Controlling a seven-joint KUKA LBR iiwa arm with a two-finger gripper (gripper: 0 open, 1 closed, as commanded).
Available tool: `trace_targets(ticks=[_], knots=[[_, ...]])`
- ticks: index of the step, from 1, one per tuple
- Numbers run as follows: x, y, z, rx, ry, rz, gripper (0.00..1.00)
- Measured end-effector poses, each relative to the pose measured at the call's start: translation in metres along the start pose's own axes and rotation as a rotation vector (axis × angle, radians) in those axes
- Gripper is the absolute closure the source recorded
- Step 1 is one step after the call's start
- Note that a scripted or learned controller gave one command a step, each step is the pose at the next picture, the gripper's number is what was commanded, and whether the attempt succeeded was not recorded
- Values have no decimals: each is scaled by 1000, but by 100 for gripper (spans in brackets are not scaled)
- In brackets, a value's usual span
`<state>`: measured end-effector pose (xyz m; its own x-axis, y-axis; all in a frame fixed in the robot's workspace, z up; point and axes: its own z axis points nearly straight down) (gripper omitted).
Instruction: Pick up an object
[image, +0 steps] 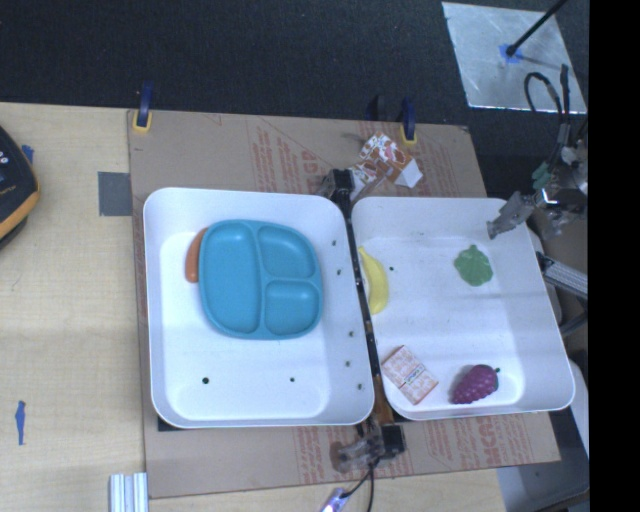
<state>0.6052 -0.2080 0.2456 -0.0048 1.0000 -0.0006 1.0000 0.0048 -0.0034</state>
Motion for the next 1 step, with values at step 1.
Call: trace_targets(ticks=[1], knots=[[-3,47,95,2,0,-2,0]])
